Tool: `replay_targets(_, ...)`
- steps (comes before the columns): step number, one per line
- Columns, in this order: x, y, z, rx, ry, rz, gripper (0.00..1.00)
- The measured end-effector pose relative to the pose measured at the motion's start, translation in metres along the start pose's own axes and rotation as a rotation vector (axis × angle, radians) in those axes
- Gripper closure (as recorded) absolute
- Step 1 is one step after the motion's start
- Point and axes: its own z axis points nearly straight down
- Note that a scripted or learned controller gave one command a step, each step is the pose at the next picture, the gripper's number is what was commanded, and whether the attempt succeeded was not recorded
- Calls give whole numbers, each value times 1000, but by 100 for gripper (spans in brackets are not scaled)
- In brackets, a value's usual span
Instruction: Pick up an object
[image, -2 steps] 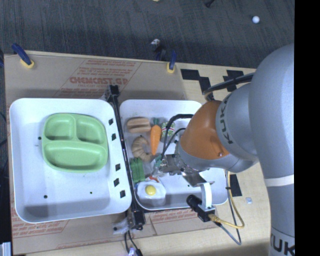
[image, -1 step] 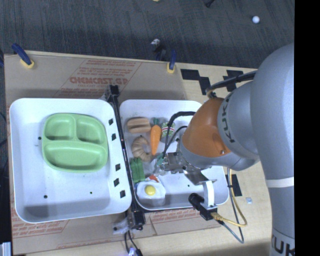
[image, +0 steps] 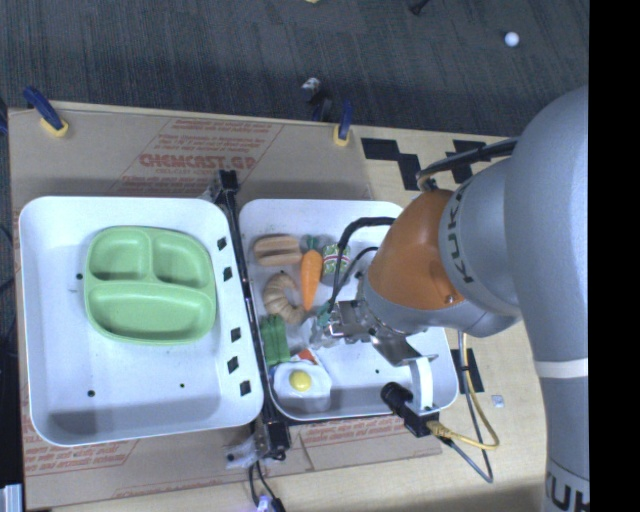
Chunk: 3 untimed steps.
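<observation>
The tool (image: 335, 322) is lowered at frame centre beside the carrot (image: 311, 277); its opening cannot be told. A grasp is judged next.

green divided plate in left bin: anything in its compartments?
Empty. All three compartments of the green divided plate show bare green; it lies flat in the left bin.

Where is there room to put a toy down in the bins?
Left bin: bare floor in front of the green tray, and a strip along its left wall. Right bin: crowded, with carrot, hot dog and egg along its left side and the arm above the rest.
</observation>
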Motion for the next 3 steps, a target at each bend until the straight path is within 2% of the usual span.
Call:
replay_targets(1,0,1,-10,-1,-1,-4,100)
replay_targets(2,-37,-1,-34,13,4,23,100)
replay_targets(3,-79,-8,-63,12,3,21,100)
